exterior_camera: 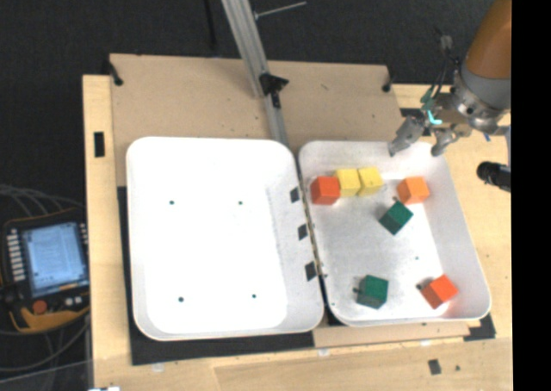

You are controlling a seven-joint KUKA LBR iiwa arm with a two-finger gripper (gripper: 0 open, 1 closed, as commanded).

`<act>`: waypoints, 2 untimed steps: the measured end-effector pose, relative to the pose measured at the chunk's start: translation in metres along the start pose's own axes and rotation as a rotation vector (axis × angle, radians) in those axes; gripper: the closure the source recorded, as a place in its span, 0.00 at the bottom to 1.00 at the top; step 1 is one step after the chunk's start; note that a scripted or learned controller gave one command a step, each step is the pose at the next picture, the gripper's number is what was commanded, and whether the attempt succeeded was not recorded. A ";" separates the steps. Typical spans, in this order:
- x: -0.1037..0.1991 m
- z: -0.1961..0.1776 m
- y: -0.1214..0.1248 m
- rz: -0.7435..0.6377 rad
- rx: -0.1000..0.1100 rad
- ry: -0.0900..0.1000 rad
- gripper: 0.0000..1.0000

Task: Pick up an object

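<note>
My gripper (422,142) hangs open over the far right rim of the right bin (456,217), with nothing between its fingers. Below it in that bin lie an orange block (414,189), two yellow blocks (359,180) side by side, and a red-orange block (325,189) to their left. A green block (395,217) sits near the bin's middle. Another green block (373,291) and an orange-red block (438,291) rest near the front edge. The nearest block to the gripper is the orange one, a little toward the front.
The left bin (215,234) stands beside the right one, joined by black clips along the shared edge. A slanted metal rail (250,36) runs from the top down to the bins' far junction. A teach pendant (47,264) lies off the bench at left.
</note>
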State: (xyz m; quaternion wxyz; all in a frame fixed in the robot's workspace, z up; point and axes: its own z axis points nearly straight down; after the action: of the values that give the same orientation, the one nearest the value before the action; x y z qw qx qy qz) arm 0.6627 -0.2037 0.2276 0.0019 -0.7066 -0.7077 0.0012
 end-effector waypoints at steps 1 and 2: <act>-0.001 -0.004 0.001 -0.003 -0.004 -0.004 0.00; 0.002 0.057 -0.003 -0.003 -0.001 -0.003 0.00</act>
State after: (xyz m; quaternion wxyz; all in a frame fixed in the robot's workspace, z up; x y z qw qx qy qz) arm 0.6595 -0.2012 0.1702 0.0005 -0.7056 -0.7086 0.0019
